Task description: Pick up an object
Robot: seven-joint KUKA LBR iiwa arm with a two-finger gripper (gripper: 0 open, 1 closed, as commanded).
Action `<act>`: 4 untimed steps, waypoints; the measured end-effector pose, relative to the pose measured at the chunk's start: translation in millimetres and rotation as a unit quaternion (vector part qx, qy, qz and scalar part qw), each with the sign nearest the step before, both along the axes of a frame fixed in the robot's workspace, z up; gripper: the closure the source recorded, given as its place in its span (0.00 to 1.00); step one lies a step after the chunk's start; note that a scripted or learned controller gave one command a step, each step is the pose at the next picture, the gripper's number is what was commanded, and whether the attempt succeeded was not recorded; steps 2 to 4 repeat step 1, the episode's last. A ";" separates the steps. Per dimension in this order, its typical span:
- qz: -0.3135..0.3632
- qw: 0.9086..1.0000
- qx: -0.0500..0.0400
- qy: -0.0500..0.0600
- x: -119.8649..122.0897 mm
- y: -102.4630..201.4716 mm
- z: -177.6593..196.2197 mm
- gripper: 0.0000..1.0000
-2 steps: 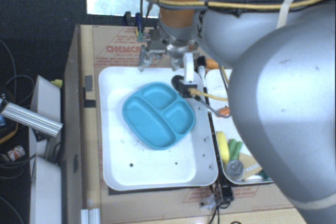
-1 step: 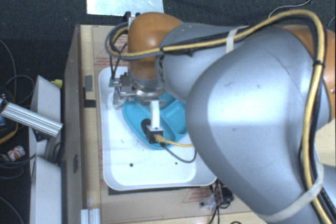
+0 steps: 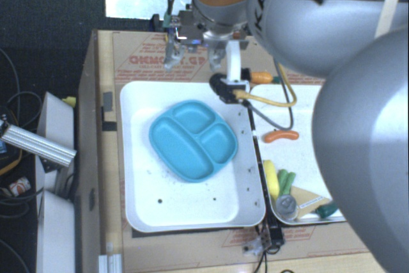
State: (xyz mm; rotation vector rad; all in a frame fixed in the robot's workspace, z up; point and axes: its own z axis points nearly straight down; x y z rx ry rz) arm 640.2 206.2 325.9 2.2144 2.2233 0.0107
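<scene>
A blue divided plate [image 3: 192,140] lies in the middle of the left white bin [image 3: 185,211]. My gripper [image 3: 194,59] hangs over the cardboard just beyond that bin's far rim, above and behind the plate. Its two grey fingers [image 3: 171,55] stand wide apart, open, with nothing between them. The right bin [image 3: 303,156] holds small items: an orange carrot-like piece [image 3: 281,135], a yellow piece [image 3: 271,177], green pieces [image 3: 285,181], a silver round thing [image 3: 285,204] and a tan wedge [image 3: 308,197]. The arm's big grey body covers much of the right bin.
A black fitting with a yellow cable [image 3: 225,87] hangs over the rim between the bins. Another orange piece [image 3: 261,78] lies at the right bin's far edge. A grey metal bar [image 3: 38,142] and cables sit left of the bench.
</scene>
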 end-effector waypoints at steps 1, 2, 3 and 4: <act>-0.002 1.000 -0.002 0.004 -8.8 -85.2 -56.2 0.00; -0.002 1.000 -0.002 0.004 -8.8 -85.2 -56.2 0.00; -0.002 1.000 -0.002 0.004 -8.8 -85.2 -56.2 0.00; -0.002 1.000 -0.002 0.004 -8.8 -85.2 -56.2 0.00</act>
